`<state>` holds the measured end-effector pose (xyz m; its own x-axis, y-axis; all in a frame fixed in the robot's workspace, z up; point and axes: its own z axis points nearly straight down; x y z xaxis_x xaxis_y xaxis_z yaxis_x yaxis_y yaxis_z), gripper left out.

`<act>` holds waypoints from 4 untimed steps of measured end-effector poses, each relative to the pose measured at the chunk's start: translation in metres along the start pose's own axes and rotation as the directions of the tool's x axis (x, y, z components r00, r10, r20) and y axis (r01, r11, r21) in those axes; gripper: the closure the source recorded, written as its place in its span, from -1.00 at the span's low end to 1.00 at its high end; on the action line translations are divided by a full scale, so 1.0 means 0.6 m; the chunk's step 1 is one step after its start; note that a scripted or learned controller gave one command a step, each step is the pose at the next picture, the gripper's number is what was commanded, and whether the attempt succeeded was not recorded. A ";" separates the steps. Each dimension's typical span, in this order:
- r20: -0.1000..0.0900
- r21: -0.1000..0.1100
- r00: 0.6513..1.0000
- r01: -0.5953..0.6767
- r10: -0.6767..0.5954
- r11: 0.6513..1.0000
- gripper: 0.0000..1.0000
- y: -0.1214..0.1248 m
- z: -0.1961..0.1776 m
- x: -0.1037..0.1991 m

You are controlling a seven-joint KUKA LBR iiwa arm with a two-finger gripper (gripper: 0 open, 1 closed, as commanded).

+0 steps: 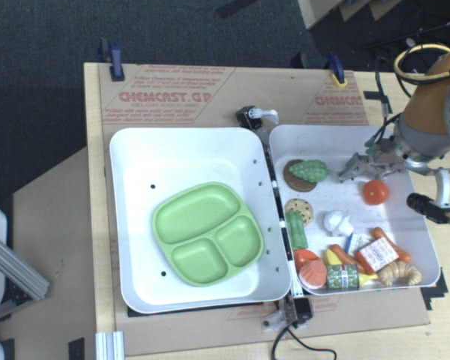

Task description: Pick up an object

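While the claw (360, 169) hangs beside the red ball (375, 192), its spread is unclear

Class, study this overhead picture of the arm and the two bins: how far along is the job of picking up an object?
Done: the end effector is over the right bin, beside the red tomato-like ball. In hand: nothing visible between its fingers. Left: the whole pick. The ball, the cookie, the croissant and the rest lie on the bin floor, and the green divided tray sits in the left bin.
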<state>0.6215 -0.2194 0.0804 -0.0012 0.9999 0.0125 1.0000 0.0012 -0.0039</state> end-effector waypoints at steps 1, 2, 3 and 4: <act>0.010 0.002 1.000 -0.003 0.003 1.000 -1.00 -0.072 -0.006 0.025; 0.013 -0.006 1.000 -0.002 0.002 1.000 1.00 -0.067 -0.025 0.023; 0.012 -0.008 1.000 0.007 -0.007 1.000 1.00 -0.050 -0.009 0.182; 0.010 -0.013 1.000 0.007 -0.007 1.000 1.00 -0.104 -0.180 0.298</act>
<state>0.5594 -0.0421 0.1912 -0.0080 1.0000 0.0026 0.9999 0.0080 0.0091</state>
